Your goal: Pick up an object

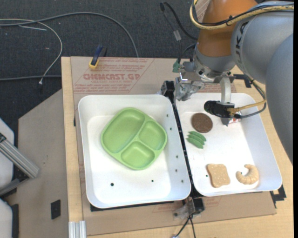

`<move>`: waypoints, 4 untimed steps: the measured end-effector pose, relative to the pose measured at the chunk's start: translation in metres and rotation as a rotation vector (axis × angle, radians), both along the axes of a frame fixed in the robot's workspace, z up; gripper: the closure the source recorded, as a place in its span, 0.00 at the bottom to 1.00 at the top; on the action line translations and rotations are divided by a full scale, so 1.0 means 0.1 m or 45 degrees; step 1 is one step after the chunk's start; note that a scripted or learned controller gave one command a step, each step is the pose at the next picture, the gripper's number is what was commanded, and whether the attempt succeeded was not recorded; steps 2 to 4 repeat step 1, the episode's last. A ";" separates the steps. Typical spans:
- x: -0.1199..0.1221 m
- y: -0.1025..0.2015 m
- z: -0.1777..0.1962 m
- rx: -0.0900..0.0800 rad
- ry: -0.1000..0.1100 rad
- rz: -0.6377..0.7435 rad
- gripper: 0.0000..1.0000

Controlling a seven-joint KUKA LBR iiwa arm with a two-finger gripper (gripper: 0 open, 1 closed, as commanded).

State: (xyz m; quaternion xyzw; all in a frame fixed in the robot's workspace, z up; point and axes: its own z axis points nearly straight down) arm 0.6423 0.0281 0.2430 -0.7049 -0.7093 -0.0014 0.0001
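My gripper (185, 91) hangs over the far left corner of the right bin (260, 139), close to the divider between the bins, with nothing seen in it. In the right bin lie a round brown patty (202, 122), a green pea pod (196, 139), a slice of toast (217, 175) and a pale croissant-shaped piece (248, 175). The patty lies just right of and nearer than the gripper. A green divided plate (134, 138) lies in the left bin (93, 176).
The grey arm with its orange band (223, 14) fills the upper right and overhangs the right bin's far side. A black cable fitting (219, 108) sits beside the patty. A blue clip (97, 56) rests on the cardboard behind the left bin.
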 end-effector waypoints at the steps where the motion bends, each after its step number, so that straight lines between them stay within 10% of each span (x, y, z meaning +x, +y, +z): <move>1: -0.02 0.53 -0.14 0.000 0.007 -0.001 1.00; 4: -0.02 0.53 -0.14 0.000 0.007 -0.001 1.00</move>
